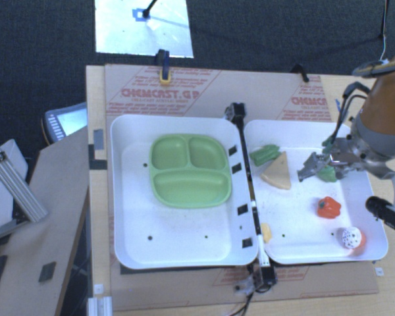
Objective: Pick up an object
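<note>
My gripper (313, 167) hangs low over the right bin (375, 242), near its middle, with the arm reaching in from the right. A small green object (328, 174) shows right beside the gripper's tip, partly hidden by it. A pale yellow wedge (278, 174) lies just left of the gripper. A green pod-like piece (264, 154) rests at the wedge's upper left. A red pepper (328, 207) sits below the gripper. A white and orange ball (349, 237) lies near the bin's front right corner.
The left bin (128, 229) holds a green divided plate (189, 171). A small yellow bit (266, 232) lies by the right bin's left wall. A black divider strip (247, 189) runs between the bins. A black part of the arm (384, 212) overhangs the right rim.
</note>
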You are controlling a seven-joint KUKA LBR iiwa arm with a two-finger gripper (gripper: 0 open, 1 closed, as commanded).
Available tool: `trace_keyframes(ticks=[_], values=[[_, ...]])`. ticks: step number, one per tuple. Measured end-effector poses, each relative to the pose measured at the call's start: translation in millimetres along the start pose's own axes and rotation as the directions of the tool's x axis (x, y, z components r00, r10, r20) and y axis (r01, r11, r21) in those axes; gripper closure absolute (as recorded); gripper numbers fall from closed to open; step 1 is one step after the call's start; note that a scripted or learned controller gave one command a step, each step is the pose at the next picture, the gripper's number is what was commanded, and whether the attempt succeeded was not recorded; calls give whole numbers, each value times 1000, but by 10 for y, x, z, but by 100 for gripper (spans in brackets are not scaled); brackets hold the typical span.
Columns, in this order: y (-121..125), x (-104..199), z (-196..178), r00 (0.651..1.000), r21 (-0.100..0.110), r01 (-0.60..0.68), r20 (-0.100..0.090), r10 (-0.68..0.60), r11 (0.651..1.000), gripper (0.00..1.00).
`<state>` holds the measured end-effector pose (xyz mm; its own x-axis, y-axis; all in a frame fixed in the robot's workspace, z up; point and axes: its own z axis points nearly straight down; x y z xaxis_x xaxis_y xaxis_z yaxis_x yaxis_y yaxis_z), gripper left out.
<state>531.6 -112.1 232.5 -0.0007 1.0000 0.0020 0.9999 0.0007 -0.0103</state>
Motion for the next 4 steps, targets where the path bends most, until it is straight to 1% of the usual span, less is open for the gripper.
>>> trace_keyframes(ticks=[1,2,3,4], values=[[24,1,-57,1000,-12,2,2,-2,1000,0],[89,-52,399,1000,-8,1,2,-1,1000,0],[57,23,854,1000,-7,1,1,-1,1000,0],[44,126,1409,1000,-6,0,0,0,1000,0]])
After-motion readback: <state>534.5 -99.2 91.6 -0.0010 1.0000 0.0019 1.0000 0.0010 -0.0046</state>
